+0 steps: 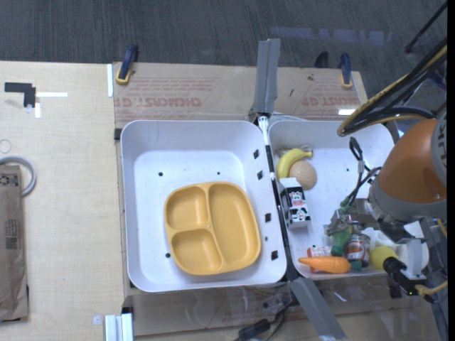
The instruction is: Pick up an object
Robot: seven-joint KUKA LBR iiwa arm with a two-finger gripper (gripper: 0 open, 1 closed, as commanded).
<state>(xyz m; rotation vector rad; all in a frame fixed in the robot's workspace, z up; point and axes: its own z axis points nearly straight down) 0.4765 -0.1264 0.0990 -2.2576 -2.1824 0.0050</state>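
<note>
The wooden bench [57, 190] carries a sheet of cardboard [199, 94] held at its far edge by two blue clamps [128, 62], and two white bins sit on that. The left bin [142, 155] holds a yellow plate [212, 227] with three compartments, lying flat near the middle. The right bin [327, 137] holds the small objects for picking.

The arm [416, 169] reaches in from the right over the right bin, its orange band above the bin's right side. The gripper [345, 226] is low over the clutter in the near right part of that bin; it is tangled with cables and shadow, so I cannot tell whether it is apart, together or clamped on anything. Something green shows just beside it, possibly one of the objects.

At the bench's left edge lies a brown paper bag [11, 240].

In the right bin, a banana [290, 160] lies near the far left corner, touching a beige ball [303, 174]. A black-and-white carton [296, 208] lies against the left wall. A carrot [323, 264] lies along the near wall, with a small can [357, 249] and a yellow fruit [382, 256] to its right, close to the gripper.
</note>
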